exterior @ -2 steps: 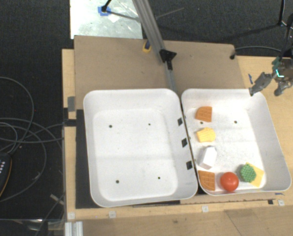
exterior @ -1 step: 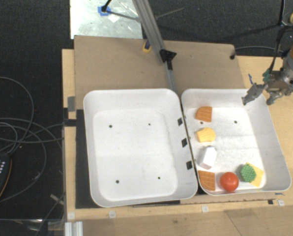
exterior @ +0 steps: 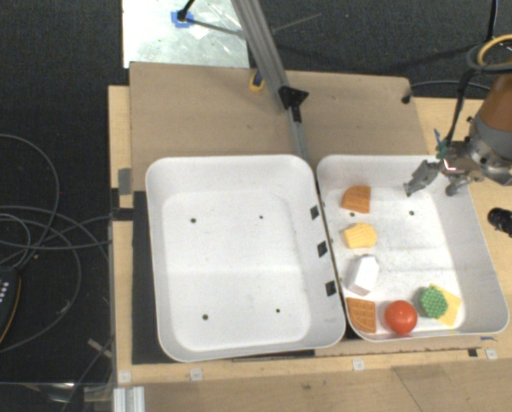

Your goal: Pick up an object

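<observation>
Nearest us, below the spread, empty fingers (exterior: 434, 178), a tomato (exterior: 401, 317) lies in the right bin (exterior: 479, 239); we judge it light, smooth, apt to roll: grip across its middle.

toys (exterior: 365, 273) in right bin (exterior: 475, 239) — left bin (exterior: 230, 256) beside
</observation>
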You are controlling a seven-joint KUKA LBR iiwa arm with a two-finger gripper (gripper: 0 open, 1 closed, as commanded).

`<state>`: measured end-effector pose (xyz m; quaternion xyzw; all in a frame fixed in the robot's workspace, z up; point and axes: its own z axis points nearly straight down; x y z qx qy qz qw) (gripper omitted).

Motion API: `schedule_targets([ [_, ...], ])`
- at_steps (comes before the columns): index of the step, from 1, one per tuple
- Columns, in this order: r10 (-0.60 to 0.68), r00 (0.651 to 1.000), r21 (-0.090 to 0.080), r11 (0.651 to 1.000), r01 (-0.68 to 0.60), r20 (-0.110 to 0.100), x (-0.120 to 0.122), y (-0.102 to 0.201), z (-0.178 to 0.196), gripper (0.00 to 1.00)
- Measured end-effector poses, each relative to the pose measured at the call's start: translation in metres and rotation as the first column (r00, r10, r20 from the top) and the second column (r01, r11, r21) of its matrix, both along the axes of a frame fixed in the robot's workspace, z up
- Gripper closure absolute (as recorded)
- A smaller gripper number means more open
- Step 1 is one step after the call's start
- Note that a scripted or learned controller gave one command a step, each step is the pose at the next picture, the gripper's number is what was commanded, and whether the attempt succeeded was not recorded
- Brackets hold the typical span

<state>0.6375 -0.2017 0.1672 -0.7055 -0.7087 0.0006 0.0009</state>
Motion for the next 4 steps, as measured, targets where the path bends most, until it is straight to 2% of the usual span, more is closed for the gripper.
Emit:
schedule_targets([
  [1,0.002,1.000,0.001,1.000,-0.002,0.000,0.005,0.009,-0.050,0.00],
  [2,0.004,1.000,-0.002,1.000,-0.004,0.007,0.007,0.008,-0.035,1.00],
  [3,0.002,1.000,-0.002,1.000,-0.002,0.010,0.001,0.014,0.017,1.00],
  [4,-0.001,1.000,-0.003,1.000,0.002,0.010,-0.004,0.007,0.068,1.00],
])
